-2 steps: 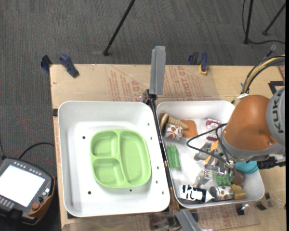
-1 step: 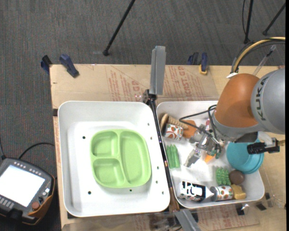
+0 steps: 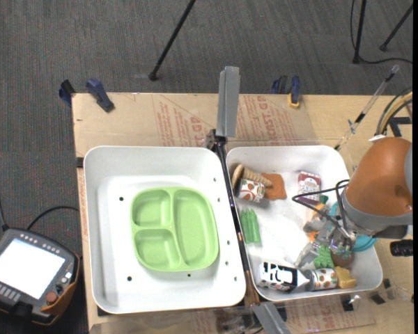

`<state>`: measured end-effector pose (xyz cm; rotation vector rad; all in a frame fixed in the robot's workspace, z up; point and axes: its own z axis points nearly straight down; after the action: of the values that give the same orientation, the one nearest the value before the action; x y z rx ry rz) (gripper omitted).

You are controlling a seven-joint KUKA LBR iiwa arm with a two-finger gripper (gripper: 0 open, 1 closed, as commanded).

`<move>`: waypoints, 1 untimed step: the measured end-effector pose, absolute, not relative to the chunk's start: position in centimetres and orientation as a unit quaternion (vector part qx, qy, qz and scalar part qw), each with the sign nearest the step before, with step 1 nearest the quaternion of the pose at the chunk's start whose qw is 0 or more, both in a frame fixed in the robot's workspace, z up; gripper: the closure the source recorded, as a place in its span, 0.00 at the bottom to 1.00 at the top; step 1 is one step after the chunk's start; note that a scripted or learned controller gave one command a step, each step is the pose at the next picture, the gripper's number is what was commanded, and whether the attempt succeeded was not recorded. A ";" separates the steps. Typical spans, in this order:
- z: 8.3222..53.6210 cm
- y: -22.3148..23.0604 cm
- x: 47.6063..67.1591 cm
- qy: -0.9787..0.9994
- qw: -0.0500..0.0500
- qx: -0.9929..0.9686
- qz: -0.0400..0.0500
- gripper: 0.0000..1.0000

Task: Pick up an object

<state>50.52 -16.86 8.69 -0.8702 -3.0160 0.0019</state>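
The counter is carrying two white bins. The left bin is holding a green divided plate. The right bin is holding small objects, including a green item and a black-and-white can. The gripper is hovering over the cluttered near-right corner; whether it is spread or closed cannot be determined.

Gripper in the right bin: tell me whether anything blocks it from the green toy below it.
Nothing visible does. The gripper hangs low over the right bin's front corner, directly at the green toy, with a brown piece crowded beside it.
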 end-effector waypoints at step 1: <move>9.7 -16.6 50.7 -0.962 0.001 -0.274 -0.001 1.00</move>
<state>50.68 -16.62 9.65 -0.8605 -3.0194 -0.0025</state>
